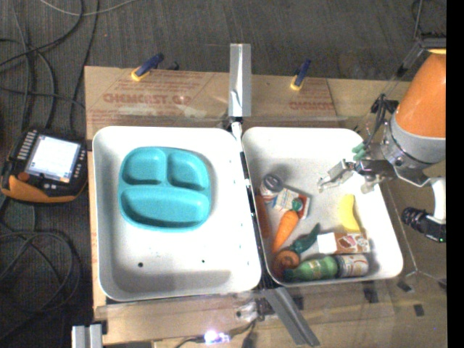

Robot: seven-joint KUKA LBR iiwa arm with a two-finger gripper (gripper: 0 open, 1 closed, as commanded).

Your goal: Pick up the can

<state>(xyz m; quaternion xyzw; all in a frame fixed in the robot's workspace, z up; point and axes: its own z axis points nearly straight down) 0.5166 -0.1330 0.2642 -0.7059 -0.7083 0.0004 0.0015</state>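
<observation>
camera view. nearest the lens: green bottle (317, 268) lying along the right bin (304, 140)'s near wall, well below and left of the claw (332, 177). can (353, 264), the task's thing: on its side, touching the bottle's end, well below the claw, slightly to its right. carrot (286, 228), banana (349, 213): between claw and can. claw: parted, nothing between its prongs, hovering over bare bin floor. left bin: teal tray (166, 187). progress, as i judge it: can ungrasped; approach, grip and lift all remain.
</observation>
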